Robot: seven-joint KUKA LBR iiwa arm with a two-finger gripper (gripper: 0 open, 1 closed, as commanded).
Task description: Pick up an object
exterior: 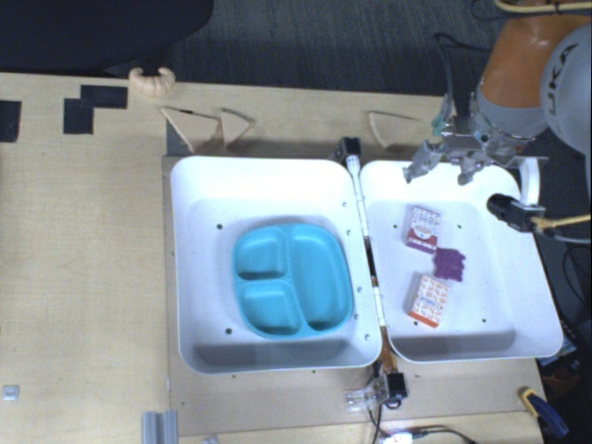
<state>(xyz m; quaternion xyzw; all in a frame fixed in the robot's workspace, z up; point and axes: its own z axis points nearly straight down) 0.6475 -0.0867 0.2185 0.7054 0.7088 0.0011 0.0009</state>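
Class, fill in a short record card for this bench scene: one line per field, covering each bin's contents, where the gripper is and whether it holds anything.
Left bin: blue divided tray
Right bin: two small printed packets, purple object between them
Gripper: above the right bin's far edge, fingers spread
Held: nothing between the fingers
Task state: no object picked up yet

Can't really read anything here; the two small cartons (pixel 423 228) (pixel 428 301) have print, but it's probably too blurry.
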